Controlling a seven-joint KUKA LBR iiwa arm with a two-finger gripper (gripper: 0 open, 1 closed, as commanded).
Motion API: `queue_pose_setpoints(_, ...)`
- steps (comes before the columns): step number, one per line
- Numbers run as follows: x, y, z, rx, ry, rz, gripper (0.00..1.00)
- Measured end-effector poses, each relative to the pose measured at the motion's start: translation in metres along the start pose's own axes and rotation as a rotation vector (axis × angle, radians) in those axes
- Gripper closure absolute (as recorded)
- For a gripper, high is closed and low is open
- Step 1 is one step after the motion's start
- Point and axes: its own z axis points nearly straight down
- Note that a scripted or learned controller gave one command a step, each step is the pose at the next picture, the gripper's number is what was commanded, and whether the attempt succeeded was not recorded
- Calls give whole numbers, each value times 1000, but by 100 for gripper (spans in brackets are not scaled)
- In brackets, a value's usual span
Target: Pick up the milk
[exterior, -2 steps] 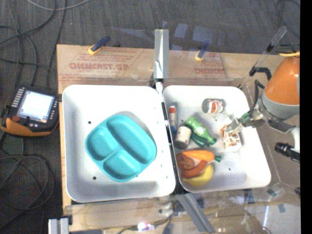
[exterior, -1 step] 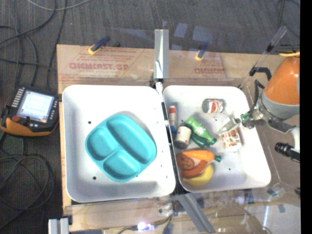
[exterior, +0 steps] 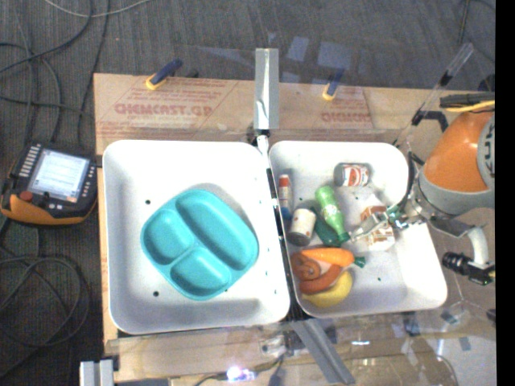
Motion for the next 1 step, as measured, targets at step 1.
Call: queue_pose_setpoints(1,-2,0,-10,-1,-5,3,100)
